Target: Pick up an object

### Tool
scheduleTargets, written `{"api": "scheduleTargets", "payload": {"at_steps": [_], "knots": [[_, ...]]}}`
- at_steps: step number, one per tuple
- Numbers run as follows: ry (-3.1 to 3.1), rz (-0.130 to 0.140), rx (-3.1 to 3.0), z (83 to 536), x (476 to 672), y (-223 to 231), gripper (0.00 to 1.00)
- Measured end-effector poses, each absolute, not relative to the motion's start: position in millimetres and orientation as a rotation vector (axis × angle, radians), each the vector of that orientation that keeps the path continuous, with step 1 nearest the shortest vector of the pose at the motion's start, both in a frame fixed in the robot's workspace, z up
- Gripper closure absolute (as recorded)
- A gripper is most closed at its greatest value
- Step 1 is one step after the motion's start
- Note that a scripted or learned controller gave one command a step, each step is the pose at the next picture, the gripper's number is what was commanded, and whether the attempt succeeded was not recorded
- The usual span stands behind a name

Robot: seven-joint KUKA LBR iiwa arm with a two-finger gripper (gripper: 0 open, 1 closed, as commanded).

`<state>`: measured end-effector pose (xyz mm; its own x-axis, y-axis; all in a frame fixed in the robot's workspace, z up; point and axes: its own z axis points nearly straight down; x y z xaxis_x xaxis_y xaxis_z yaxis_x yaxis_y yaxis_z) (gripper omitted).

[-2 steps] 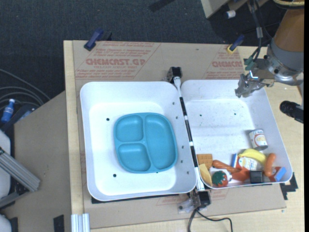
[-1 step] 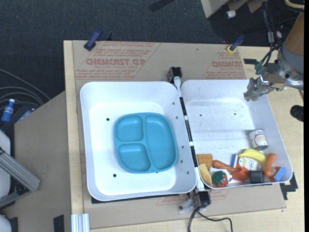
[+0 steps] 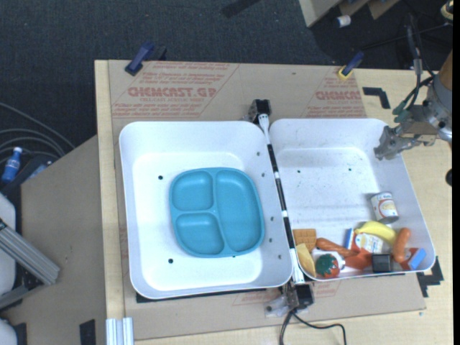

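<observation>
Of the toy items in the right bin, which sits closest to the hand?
The small white jar, standing apart along the right wall, above the pile in the bin's near corner. The hand hovers at the bin's upper right edge.

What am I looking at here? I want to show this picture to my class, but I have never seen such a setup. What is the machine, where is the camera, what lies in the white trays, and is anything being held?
One camera is fixed above a bench and looks down at a slant. Two shallow white bins sit side by side. The left bin holds a blue divided plate. The right bin has small toy foods heaped in its near corner, among them a banana, a cracker and a small can. The machine is a robot arm coming in from the right; its gripper, a two-finger claw, hangs over the right bin's far right edge, away from the heap. Nothing can be seen between its fingers.
</observation>
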<state>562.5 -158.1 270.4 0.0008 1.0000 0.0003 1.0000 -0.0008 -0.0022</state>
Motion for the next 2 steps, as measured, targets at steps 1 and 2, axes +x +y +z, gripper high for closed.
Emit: {"api": "scheduleTargets", "payload": {"at_steps": [1,2], "knots": [[-2.220,0.001,-2.221,268,527.2,-137,1.00],[-2.223,0.000,-2.223,260,541.6,-149,1.00]]}}
